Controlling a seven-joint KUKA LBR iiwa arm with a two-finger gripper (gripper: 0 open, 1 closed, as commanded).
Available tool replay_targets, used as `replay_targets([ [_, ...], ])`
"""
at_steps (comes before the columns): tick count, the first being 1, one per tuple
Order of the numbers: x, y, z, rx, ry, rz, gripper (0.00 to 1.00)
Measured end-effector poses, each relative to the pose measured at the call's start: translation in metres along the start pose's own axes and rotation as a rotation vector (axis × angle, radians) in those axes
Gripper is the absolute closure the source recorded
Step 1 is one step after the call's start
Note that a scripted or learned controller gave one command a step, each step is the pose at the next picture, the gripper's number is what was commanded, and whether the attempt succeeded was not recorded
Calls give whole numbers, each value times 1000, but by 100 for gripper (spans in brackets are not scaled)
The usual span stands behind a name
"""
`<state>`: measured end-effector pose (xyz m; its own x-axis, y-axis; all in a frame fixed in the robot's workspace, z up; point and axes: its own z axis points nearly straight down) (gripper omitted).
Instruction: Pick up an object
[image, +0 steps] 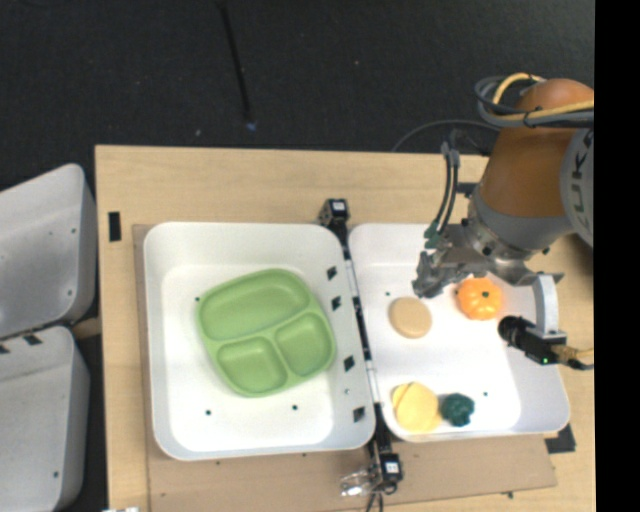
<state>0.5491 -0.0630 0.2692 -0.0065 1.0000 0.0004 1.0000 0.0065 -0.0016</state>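
Overhead, end effector (432, 278) hangs near tan disc (410, 318) and orange pumpkin (479, 298).

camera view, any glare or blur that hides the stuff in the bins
In the camera view, the light is even and soft, with faint shadows; the right bin is bright white but not blown out; the tan disc and orange pumpkin toy read clearly; the gripper is dark and slightly soft.

Pale green three-compartment plastic tray (265, 330) in white left bin (160, 400). White right bin (535, 400): tan round disc (410, 318), orange pumpkin-shaped toy (479, 298), yellow round piece (415, 406), dark green lump (458, 408). Light wood counter (230, 180).
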Motion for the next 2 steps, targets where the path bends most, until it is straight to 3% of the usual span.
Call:
replay_targets([
  [2, 103, -27, 14, 1, 1, -1, 100],
])
